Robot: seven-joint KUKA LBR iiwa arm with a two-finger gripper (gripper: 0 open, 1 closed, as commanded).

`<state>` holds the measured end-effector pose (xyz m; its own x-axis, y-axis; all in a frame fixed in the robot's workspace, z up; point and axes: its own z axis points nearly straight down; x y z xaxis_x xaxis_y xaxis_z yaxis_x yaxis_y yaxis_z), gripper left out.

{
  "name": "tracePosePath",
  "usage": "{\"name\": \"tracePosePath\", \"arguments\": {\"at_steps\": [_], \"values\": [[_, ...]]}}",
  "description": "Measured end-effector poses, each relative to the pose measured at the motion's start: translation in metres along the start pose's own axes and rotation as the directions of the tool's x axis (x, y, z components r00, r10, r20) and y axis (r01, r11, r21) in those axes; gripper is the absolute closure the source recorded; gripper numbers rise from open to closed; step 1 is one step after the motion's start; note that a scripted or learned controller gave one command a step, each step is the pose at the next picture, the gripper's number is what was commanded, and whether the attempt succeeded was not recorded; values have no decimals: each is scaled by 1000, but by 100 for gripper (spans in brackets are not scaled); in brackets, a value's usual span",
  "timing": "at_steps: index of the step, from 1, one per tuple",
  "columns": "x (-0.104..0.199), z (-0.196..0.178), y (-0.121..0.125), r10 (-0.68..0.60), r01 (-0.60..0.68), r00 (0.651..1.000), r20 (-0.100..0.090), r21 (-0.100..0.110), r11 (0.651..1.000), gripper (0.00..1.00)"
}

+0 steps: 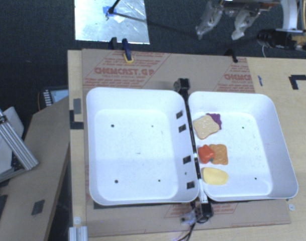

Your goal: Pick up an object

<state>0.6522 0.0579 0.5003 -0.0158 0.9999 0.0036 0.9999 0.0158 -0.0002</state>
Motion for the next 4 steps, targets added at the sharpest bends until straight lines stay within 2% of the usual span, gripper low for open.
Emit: {"name": "tracePosePath", "arguments": {"at_steps": [1, 2, 3, 4], "values": [[-45, -38, -45, 18, -18, 1000, 4, -6, 1000, 0], [30, 99, 2, 6, -6, 1000, 2, 8, 1000, 0], [42, -45, -30, 9, -9, 1000, 0, -18, 1000, 0], [112, 146, 18, 7, -7, 1000, 4, 11, 1000, 0]]}}
